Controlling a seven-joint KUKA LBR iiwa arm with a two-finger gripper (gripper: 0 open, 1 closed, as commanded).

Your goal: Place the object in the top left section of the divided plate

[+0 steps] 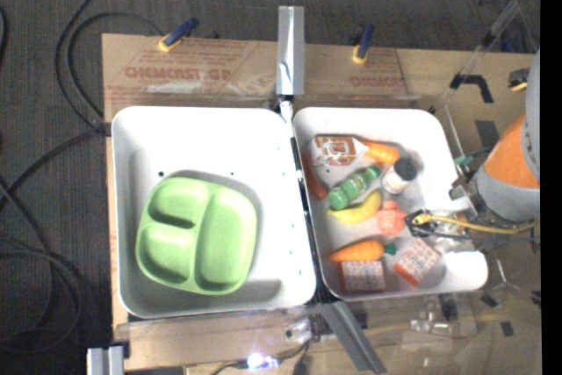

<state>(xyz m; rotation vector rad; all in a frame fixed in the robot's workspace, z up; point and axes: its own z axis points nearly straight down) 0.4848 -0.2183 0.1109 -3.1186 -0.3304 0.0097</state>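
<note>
Left bin (123, 189): carrying a green divided plate (198, 233), three sections, lying flat toward the bin's lower left and showing nothing in its sections.

Right bin (439, 132): carrying the loose items, crowded together.
- Brown-and-white carton (336, 151), lying at the top.
- Carrot (381, 153), lying just beside the carton, to its right.
- Green bottle (356, 185), lying on its side across the middle.
- Banana (356, 211), lying just under the bottle.
- Dark-capped small bottle (399, 174), lying to the bottle's right.
- Second carrot (356, 252), lying lower down.
- Two red-and-white boxes, one (362, 277) at the bottom edge, the other (416, 261) tilted beside it.
- Small pinkish-red item (391, 219), kind not clear, lying near the centre.

Arm (509, 180), grey with orange band, reaching in from the right. Tool (420, 222) hovering low over the right bin, just beside the pinkish item and above the tilted box; whether it is wide or narrow cannot be told, and nothing is showing as gripped in it.

Desk (202, 75): brown board, two clamps at the far edge.
</note>
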